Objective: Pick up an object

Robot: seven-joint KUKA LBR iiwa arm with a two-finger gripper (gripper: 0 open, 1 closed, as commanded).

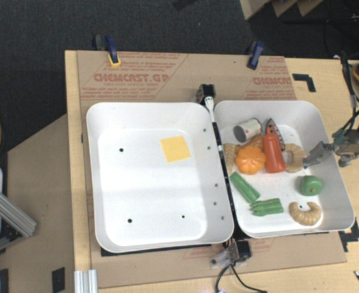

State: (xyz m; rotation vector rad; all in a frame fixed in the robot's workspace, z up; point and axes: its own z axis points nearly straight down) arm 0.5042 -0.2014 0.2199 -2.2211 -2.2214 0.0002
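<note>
The right bin [345, 207] holds several small objects. Among them are a red bottle [273, 153], an orange pumpkin-like toy [250, 159], a white and grey cylinder [248, 129], a green ball [311, 185], two green pieces [245, 187] [267, 207] and a tan curled piece [306, 212]. A flat yellow square [175, 148] lies alone in the left bin [94, 163]. My gripper [319, 155] is a grey shape at the right bin's right rim, just above the green ball and to the right of the bottle. Nothing shows in its grasp.
Both bins sit side by side on a brown board [167, 72] held by blue clamps [112, 49] at the back. A black hinge strip [219, 163] runs between the bins. Cables [353, 112] hang at the far right. Dark floor surrounds the bench.
</note>
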